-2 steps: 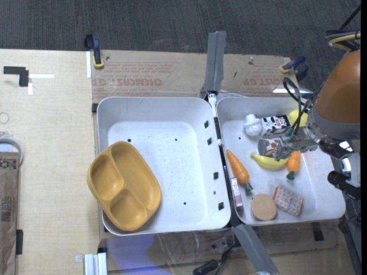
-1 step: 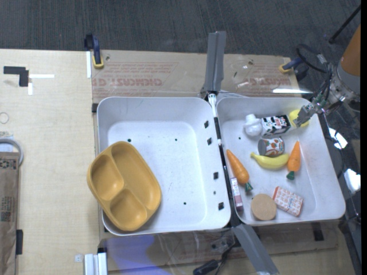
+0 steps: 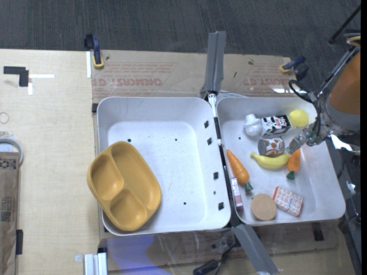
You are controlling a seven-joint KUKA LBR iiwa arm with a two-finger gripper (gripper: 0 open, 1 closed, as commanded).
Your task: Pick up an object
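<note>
The right bin (image 3: 321, 211) holds several toy foods. A yellow banana (image 3: 269, 161) lies in the middle, with a small can (image 3: 272, 146) just behind it. A long carrot (image 3: 237, 167) lies to the left, and a short carrot (image 3: 294, 161) to the right of the banana. A lemon (image 3: 298, 118) and a black-and-white carton (image 3: 274, 123) sit at the back, beside a white lump (image 3: 252, 126). Near the front are a round tan biscuit (image 3: 264, 207) and a red-and-white packet (image 3: 288, 201). My gripper (image 3: 297, 142) hangs low over the bin, just above the short carrot and right of the can.
In the left bin (image 3: 172, 153), a yellow divided plate (image 3: 123, 186) leans on the front left corner. A grey divider post (image 3: 215, 62) rises between the bins at the back. The arm (image 3: 344, 96) enters over the right bin's right wall.
</note>
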